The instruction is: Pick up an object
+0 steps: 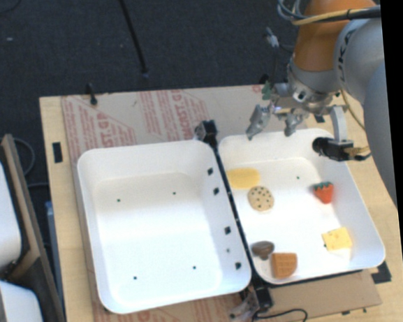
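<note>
Overhead, the arm [348, 28] comes in from about two o'clock, its orange band sitting just above the wrist and the grey body running off toward three o'clock. The wrist points down and toward nine o'clock, so the gripper [275, 124] hangs over the twelve o'clock rim of the right bin [355, 199]. Its two fingers are spread apart with nothing between them.

Both white bins rest side by side on the counter [63, 225], on a sheet of brown cardboard [148, 116] printed with red lettering that runs upside down and is too blurred to read. The left bin [158, 224] sits at nine o'clock of the right one.

Inside the right bin lie the loose objects. A yellow piece [244, 178] is near its ten o'clock corner, with a round spotted cookie [261, 198] just beside it at five o'clock. A red strawberry-like toy [323, 192] sits toward three o'clock. A yellow block [336, 239] lies near four o'clock. At six o'clock an orange wedge [284, 264] touches a small brown lump [263, 249].
</note>
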